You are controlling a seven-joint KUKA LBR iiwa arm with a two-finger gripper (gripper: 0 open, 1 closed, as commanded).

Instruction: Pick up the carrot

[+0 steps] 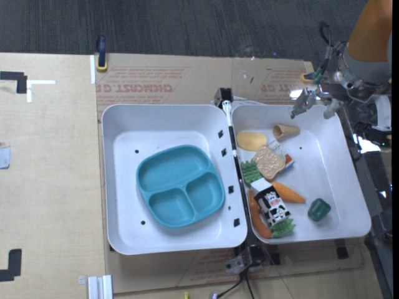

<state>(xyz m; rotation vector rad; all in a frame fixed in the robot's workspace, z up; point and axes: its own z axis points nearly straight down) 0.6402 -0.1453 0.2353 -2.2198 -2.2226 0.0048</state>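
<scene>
- The left bin [118, 185] held a blue divided plate [180, 185].
- The right bin [340, 167] held toy food; the carrot [288, 192] lay near its middle, between a milk carton [272, 207] and a green pepper [319, 209].
- The gripper [317, 103] hung open and empty over the bin's far rim, well apart from the carrot.

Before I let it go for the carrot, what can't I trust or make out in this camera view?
- Claw: small and dark above the right bin's far rim; finger state unreadable.
- Carrot: its left end is hidden under the black-and-white carton.
- A second orange piece runs under that carton; what it is cannot be told.
- Arm: cut off by the top and right edges.
</scene>
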